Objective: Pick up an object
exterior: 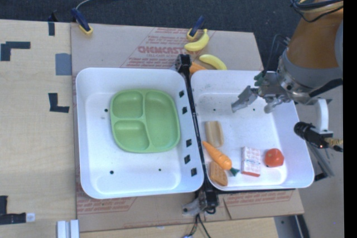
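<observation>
Grey jaws [257, 101] hang spread and empty above the right bin [298, 175], tomato [274, 158] well apart.

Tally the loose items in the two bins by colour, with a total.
Green: 1, divided plate in the left bin
Orange: 1, carrot
Tan: 2, bread pieces
Red: 1, tomato
White and red: 1, small carton
Total: 6, five of them in the right bin.

Glossy white plastic bins [95, 120] — matt green tray [145, 121], probably plastic
</observation>
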Robot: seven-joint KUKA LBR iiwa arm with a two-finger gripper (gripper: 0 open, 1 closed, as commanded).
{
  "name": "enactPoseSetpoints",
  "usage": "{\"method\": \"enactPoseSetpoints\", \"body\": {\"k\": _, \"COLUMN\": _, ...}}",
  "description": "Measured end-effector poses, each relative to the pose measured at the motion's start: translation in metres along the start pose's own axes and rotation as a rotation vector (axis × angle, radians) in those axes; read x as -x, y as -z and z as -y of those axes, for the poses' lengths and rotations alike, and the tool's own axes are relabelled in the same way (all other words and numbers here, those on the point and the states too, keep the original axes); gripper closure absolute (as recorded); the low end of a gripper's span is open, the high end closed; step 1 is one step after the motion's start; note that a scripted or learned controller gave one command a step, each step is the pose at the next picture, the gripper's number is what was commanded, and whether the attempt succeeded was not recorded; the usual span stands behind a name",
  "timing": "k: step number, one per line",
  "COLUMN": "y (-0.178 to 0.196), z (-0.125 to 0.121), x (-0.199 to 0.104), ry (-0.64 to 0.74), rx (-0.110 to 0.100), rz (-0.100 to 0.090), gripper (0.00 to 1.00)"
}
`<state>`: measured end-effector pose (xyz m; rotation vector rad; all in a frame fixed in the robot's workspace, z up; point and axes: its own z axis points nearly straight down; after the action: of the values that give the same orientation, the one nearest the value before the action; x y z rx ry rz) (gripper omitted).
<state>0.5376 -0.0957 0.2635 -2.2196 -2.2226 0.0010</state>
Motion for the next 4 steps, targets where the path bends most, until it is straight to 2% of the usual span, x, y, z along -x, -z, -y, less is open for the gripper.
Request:
{"method": "enactPoseSetpoints", "body": {"k": 1, "y": -0.080, "z": -0.020, "x": -0.013, "ry": -0.001, "rx": -0.003, "rz": -0.001, "gripper": 0.00}}
{"method": "enactPoseSetpoints", "body": {"k": 2, "y": -0.177, "z": -0.033, "x": 0.002, "ry": 0.000, "rx": 0.004, "rz": 0.000, "gripper": 0.00}}
{"method": "enactPoseSetpoints", "body": {"k": 3, "y": -0.141, "z": -0.095, "x": 0.015, "ry": 0.000, "rx": 0.002, "rz": 0.001, "gripper": 0.00}}
{"method": "enactPoseSetpoints", "body": {"k": 4, "y": -0.177, "z": -0.049, "x": 0.000, "ry": -0.001, "rx": 0.002, "rz": 0.000, "gripper": 0.00}}
